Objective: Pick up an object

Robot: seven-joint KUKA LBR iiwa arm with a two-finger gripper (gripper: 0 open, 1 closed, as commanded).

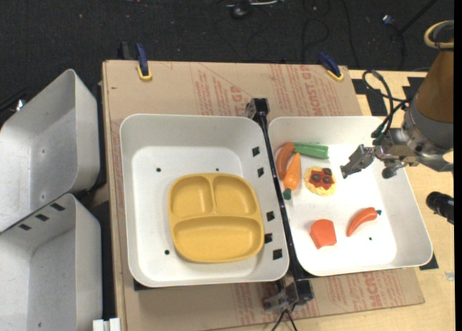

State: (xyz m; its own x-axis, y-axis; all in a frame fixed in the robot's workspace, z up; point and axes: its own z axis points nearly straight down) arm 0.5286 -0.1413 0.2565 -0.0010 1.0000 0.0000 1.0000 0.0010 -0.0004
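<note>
Lying in the right bin (404, 250), several toy foods are seen: a small tart (320, 180) just left of the claw (355, 163), a green piece (311, 150), two orange carrot-like pieces (289, 166) by the divider, an orange chunk (323, 233) and a red-orange pepper (361, 221). Nothing is gripped; whether the claw is spread cannot be told. A yellow sectioned plate (215, 217) is held by the left bin (144, 178). The arm (433, 117) is cut off at right. Bare floor is left in the right bin's lower corner.

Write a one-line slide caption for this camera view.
Robot gripper hovers over right bin of toy food; yellow divided plate sits in left bin.
</note>
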